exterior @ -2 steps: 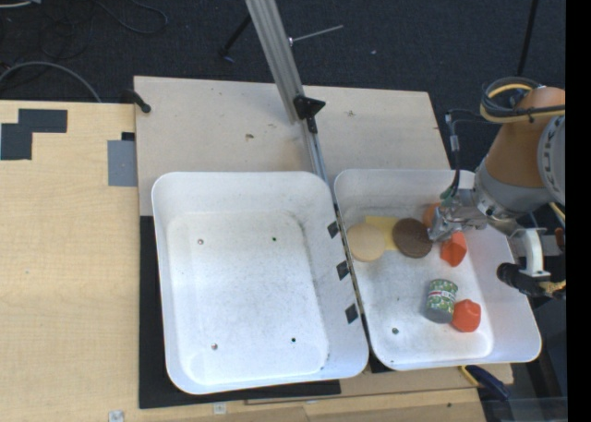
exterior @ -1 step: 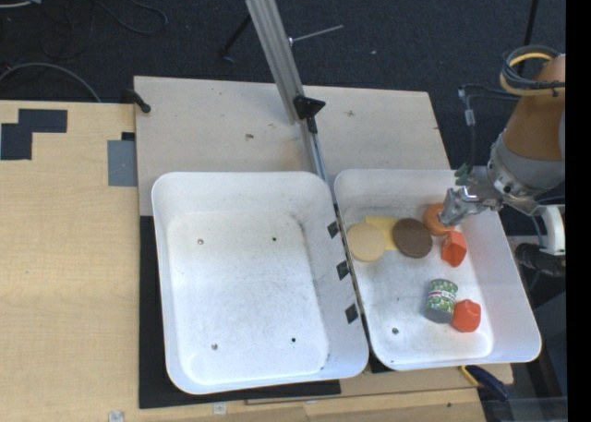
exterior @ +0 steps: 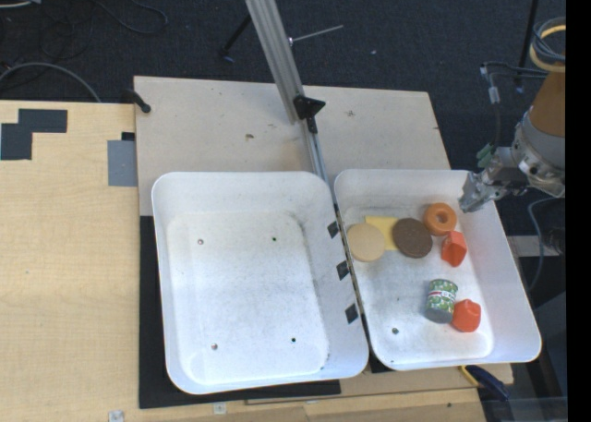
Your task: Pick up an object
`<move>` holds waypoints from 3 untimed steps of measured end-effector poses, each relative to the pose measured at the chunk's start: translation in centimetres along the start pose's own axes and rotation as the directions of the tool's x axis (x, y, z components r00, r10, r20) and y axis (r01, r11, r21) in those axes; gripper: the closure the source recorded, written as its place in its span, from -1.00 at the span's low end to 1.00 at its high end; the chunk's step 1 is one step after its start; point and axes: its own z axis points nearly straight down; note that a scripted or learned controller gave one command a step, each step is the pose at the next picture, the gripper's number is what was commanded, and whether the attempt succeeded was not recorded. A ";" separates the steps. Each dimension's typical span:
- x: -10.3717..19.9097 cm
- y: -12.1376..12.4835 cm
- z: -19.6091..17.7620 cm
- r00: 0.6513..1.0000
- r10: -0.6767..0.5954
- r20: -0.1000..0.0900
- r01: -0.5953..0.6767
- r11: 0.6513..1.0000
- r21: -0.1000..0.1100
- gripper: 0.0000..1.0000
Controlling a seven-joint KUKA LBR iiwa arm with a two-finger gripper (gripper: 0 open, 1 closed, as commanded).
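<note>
Gripper [exterior: 480, 191] first: hovering where?

Hanging over the far right corner of the right bin [exterior: 517, 319], just at the rim, reaching in on the grey arm [exterior: 545, 125] from the right.

Gripping anything? Opening or closing?

Failing to tell from this slant, being too small and too grey against the rim. Not seeing any object in it.

Looking for things to pick up, then. Lying where?

All sitting in the right bin. Starting at the far edge: seeing an orange ring [exterior: 440, 218] nearest the gripper, close to it but apart. Finding a brown disc [exterior: 412, 237] just beside the ring, towards the left edge, then a tan disc [exterior: 366, 242] next to that, close to the left wall. Noticing a yellow flat piece [exterior: 379, 223] peeking out behind the two discs.

And moving towards the near edge?

Spotting a small red piece [exterior: 453, 249] just under the ring. Further on, near the near right corner, finding a green and grey can [exterior: 441, 300], touching or nearly touching a red-orange piece [exterior: 466, 316].

Anything else worth noting?

Seeing the left bin [exterior: 240, 175] lying alongside on the bench [exterior: 369, 125], with black clips [exterior: 337, 268] sitting along the shared edge, and a metal bar [exterior: 277, 42] slanting away from the bins' far edges.
</note>
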 end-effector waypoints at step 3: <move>10.2 -2.2 -4.0 1.000 -0.001 -0.004 0.001 1.000 0.008 1.00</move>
